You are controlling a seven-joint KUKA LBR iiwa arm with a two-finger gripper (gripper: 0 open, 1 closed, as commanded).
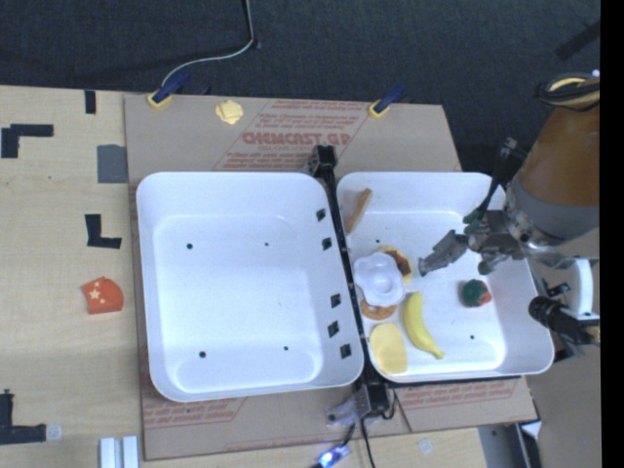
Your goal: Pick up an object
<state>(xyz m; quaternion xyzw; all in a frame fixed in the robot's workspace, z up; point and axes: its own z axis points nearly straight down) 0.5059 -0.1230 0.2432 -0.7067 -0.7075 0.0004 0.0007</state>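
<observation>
At right of frame, gripper [450,253] hovers over the right bin [439,185], apparently spread and holding nothing, poised toward the banana [421,326].

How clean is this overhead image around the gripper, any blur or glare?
Camera view: lighting even and soft, both bins bright white without hard glare; gripper slightly smeared and dark, casting faint shadow on the right bin's floor; banana and small green object soft but recognisable.
</observation>
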